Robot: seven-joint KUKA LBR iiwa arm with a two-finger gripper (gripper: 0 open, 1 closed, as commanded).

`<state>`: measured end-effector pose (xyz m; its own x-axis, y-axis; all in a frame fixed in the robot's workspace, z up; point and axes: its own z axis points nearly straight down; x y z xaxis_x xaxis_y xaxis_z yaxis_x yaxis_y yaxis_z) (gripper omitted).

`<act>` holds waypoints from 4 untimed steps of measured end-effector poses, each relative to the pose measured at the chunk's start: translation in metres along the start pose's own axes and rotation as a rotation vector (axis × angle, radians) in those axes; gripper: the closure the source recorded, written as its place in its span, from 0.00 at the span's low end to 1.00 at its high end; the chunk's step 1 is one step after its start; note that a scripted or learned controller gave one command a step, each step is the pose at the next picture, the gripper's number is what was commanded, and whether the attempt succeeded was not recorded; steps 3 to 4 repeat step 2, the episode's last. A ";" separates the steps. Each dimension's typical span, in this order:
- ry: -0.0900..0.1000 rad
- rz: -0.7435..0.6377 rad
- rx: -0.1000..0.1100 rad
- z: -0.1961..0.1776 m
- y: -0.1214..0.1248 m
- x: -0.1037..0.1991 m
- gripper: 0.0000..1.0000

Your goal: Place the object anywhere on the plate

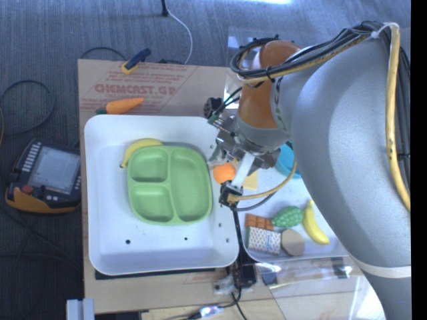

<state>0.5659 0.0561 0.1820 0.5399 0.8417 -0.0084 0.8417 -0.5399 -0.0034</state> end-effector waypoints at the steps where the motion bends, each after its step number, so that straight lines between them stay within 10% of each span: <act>1: 0.005 0.109 0.001 -0.033 -0.044 0.059 1.00; 2: 0.002 0.111 0.000 -0.033 -0.043 0.057 0.00; 4: 0.002 0.111 0.000 -0.033 -0.043 0.057 0.00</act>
